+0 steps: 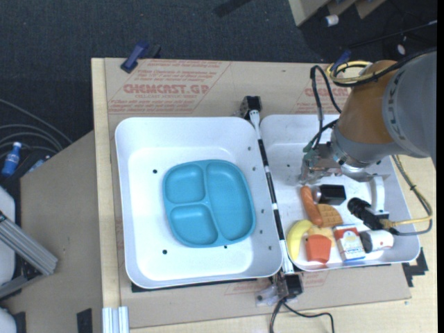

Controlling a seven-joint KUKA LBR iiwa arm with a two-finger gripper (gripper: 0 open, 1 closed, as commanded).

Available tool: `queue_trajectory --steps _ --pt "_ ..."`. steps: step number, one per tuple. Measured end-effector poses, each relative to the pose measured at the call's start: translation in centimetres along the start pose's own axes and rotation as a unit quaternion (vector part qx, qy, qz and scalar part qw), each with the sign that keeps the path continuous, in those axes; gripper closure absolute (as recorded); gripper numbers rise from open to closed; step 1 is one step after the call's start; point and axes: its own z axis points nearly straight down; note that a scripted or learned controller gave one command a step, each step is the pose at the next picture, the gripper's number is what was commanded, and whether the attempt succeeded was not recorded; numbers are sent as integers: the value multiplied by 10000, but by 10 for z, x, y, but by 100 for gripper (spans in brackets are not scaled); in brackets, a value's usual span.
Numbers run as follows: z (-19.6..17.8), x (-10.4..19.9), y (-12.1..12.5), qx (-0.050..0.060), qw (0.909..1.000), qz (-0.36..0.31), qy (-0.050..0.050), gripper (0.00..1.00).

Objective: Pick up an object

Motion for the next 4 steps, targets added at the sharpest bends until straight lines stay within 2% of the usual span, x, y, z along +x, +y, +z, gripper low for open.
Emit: queue_trajectory --steps 1,2,3,4 --pt "0 0 0 2 10000 0 1 0" --pt "20 -17 65 3 10000 -11 -6 0" --pt "20 -9 1 17 10000 -4 0 0" --pt "10 -8 2 9 10000 -1 2 100"
